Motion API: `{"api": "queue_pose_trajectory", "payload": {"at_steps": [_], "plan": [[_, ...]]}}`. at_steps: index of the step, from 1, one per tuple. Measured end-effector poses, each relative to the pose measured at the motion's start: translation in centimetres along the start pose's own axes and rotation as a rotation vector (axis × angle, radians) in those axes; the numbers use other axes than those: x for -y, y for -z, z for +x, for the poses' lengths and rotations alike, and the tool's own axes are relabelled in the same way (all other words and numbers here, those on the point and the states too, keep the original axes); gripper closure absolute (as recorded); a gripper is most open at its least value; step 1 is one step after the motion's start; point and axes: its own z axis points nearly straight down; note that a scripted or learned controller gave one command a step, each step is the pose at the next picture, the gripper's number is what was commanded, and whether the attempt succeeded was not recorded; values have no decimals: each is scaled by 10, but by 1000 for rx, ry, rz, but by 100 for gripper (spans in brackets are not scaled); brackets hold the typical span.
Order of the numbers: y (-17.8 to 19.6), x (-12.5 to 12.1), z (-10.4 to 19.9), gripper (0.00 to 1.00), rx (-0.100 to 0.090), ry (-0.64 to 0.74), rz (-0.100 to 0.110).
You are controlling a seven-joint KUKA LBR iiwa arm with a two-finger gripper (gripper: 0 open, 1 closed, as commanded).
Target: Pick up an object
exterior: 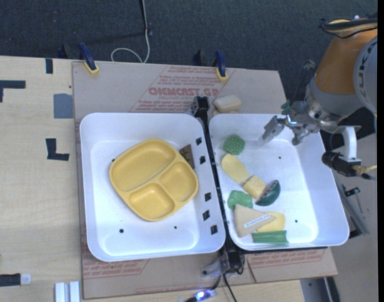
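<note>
The fingers point(283, 133) stand apart, with nothing between them, one point(271, 129) slanting out over the far right part of the right bin point(305, 168), the other point(298, 134) shorter beside it. They hang above bare white floor of that bin, well apart from the objects in it. Behind them the gripper body joins the grey arm point(342, 68) with its orange band, which leaves past the right bin's far right corner.

Inside the right bin, all toward its left half: a green bumpy ball point(234, 145) near the far left corner; just nearer than it a pale yellow oblong piece point(233, 167) touching a yellow block point(255, 185); a dark green curved piece point(269, 194) to the right of that block; a green chunk point(239, 199) by the left wall; a yellow wedge with a white label point(257, 219) and a flat green bar point(269, 236) at the near wall.

Left of the right bin, sharing the divider, the left bin point(97, 168) holds a yellow 3-compartment tray point(153, 178). A beige block point(227, 103) lies on the cardboard sheet point(173, 87) just beyond the right bin's far left corner, on the tabletop point(28, 168).
</note>
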Motion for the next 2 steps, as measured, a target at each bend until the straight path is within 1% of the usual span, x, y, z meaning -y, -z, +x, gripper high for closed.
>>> {"api": "queue_pose_trajectory", "payload": {"at_steps": [1, 2], "plan": [[-89, 94, 14, 0, -5, -3, 14], [-118, 17, 22, 0, -5, 3, -2]]}}
